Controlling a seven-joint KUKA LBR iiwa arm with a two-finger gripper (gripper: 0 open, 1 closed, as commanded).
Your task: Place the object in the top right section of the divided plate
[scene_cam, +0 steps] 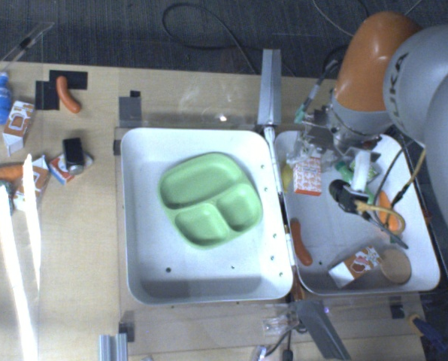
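Observation:
A green divided plate (209, 196) lies in the left white bin (145, 269), with one large section at the top and two smaller ones below and to the right; all three hold nothing. My gripper (313, 146) hangs over the back left part of the right bin (423, 273), just above a red-and-white packet (308, 177). A yellow item (287, 177) lies beside that packet against the bin wall. The packet looks to be resting on the bin floor.
The right bin also holds a brown sausage (302, 247), a small carton (356, 265), a round brown piece (396, 265), an orange carrot-like piece (390, 215) and a green-and-white item (360, 168). Loose toys lie on the bench at the left, among them a blue bottle (0, 98).

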